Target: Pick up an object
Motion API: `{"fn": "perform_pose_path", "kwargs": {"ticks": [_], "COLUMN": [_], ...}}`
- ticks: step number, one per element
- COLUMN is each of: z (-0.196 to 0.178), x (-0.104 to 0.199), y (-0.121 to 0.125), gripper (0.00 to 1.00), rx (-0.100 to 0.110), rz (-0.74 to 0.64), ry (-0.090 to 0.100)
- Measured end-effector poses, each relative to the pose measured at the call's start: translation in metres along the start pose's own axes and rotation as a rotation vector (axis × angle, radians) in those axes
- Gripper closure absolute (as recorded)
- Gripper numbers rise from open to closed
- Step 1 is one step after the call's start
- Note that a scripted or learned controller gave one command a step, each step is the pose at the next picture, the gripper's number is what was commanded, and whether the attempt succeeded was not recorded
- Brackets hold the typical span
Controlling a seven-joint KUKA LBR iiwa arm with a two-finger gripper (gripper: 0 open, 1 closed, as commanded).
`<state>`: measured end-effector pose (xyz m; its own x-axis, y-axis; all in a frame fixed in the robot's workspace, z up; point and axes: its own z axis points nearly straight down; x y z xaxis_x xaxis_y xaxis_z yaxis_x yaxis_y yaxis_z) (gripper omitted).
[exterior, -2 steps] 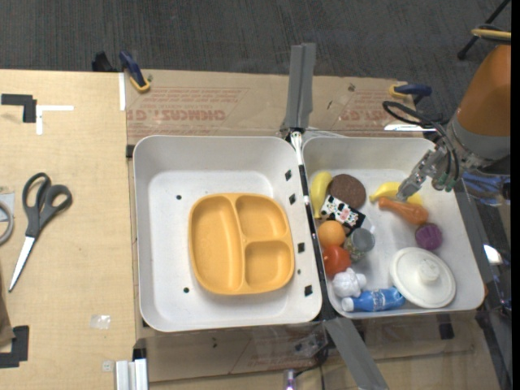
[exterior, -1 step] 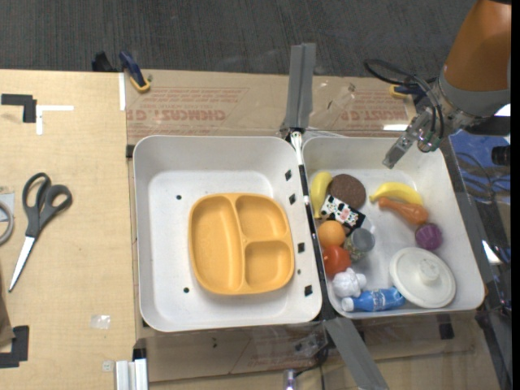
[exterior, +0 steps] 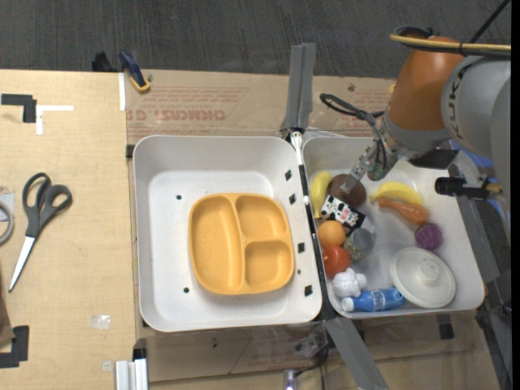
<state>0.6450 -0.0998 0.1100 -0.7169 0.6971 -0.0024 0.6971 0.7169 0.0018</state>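
Observation:
The right bin (exterior: 467, 242) holds a jumble of objects. My gripper (exterior: 367, 169) hangs low over the bin's back left part, coming down from the grey and orange arm (exterior: 426, 88). Just below its tip and to the left lies a brown round object (exterior: 349, 191), close to the tip or touching it. Around that object are a yellow banana (exterior: 320, 187), a black-and-white patterned box (exterior: 341, 212) and a second banana (exterior: 397, 192). Nothing is seen lifted off the pile.
Also in the right bin are an orange carrot-like piece (exterior: 405, 210), a purple ball (exterior: 428, 236), a white lidded bowl (exterior: 422, 276), a blue bottle (exterior: 378, 300), an orange (exterior: 331, 232) and a red tomato (exterior: 335, 259). The left bin (exterior: 154, 218) holds a yellow divided plate (exterior: 241, 242). Scissors (exterior: 36, 210) lie far left.

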Motion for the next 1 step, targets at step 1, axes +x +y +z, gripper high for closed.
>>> {"fn": "perform_pose_path", "kwargs": {"ticks": [1], "z": [-0.1522], "x": [0.0736], "y": [0.0214], "gripper": [1.00], "rx": [0.001], "rz": [0.094], "ry": [0.000]}}
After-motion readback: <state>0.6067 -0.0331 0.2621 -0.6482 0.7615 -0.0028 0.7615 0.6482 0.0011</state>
